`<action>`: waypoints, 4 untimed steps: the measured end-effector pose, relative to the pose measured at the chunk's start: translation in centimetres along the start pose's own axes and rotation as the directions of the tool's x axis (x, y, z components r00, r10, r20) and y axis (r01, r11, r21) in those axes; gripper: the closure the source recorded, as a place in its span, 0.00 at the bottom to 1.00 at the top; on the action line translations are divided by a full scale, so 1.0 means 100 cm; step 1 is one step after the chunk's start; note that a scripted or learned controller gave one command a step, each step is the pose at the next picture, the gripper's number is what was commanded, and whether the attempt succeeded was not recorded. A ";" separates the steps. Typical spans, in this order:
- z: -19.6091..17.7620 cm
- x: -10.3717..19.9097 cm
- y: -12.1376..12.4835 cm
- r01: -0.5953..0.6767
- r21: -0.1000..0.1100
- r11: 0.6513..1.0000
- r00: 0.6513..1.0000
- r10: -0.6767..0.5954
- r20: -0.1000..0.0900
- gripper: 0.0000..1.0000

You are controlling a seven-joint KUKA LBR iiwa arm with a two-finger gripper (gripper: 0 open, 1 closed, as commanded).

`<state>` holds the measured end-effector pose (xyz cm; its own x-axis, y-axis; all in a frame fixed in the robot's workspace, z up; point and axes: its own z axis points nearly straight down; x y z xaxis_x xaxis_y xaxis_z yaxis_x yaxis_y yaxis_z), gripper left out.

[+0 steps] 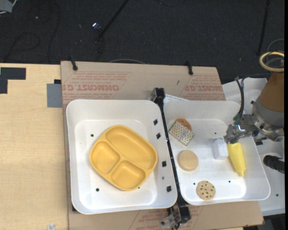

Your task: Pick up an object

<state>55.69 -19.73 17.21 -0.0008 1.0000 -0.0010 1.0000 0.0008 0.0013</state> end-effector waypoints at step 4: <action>-0.083 0.112 0.028 0.005 0.004 1.000 1.000 -0.005 -0.003 1.00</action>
